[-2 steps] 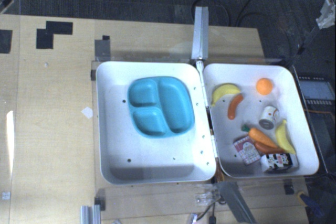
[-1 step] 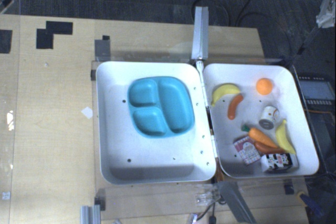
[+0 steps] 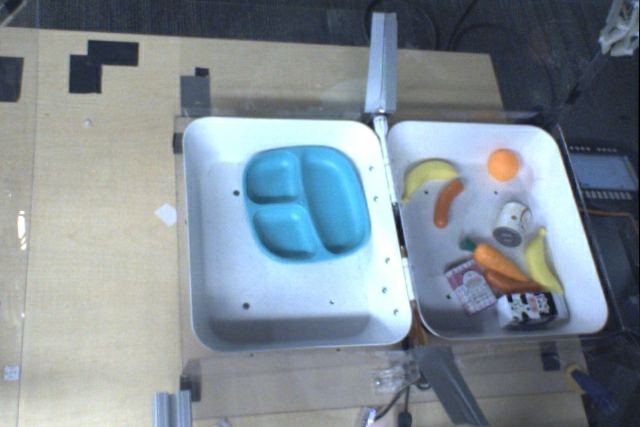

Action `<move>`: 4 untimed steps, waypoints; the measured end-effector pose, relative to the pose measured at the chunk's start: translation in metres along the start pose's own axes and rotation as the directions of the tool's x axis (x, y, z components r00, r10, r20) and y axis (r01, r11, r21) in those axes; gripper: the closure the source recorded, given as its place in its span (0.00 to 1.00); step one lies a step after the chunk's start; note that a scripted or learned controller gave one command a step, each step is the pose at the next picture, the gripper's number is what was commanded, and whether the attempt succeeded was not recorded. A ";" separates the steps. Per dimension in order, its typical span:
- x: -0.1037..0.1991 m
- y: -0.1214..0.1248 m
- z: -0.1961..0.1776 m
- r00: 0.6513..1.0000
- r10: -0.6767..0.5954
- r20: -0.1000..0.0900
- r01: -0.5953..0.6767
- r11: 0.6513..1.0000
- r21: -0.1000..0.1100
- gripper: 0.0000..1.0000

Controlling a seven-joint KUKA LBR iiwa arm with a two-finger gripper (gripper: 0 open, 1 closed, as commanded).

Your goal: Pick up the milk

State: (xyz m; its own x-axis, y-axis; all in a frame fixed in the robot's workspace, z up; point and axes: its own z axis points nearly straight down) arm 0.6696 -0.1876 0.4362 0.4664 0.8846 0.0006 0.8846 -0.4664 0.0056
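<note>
Lying on its side in the near right corner of the right bin [image 3: 575,215], the milk [image 3: 527,308], a black-and-white carton, touches a carrot [image 3: 500,265] on its far side and sits just beside a banana [image 3: 541,260] and a red-and-white packet [image 3: 468,282]. Farther back in that bin are a can [image 3: 511,223], an orange [image 3: 504,164] and two more fruit-like pieces, while the left bin [image 3: 215,235] holds a blue divided tray [image 3: 305,200]. At the top right edge, well apart from the milk, what seems to be the tool [image 3: 620,23] is blurred, so I cannot tell whether it is open or closed.
</note>
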 end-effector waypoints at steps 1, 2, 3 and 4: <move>-0.002 0.001 0.000 0.941 -0.338 0.000 0.338 0.941 0.000 1.00; 0.003 -0.001 0.000 0.993 -0.116 0.000 0.116 0.993 0.000 1.00; 0.021 -0.011 0.000 0.964 0.266 0.000 -0.266 0.964 0.001 1.00; 0.069 -0.042 0.000 0.984 -0.177 -0.002 0.177 0.984 0.001 1.00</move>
State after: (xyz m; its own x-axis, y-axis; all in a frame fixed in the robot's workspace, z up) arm 0.6643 -0.1073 0.4363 0.3021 0.9533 0.0011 0.9533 -0.3021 0.0048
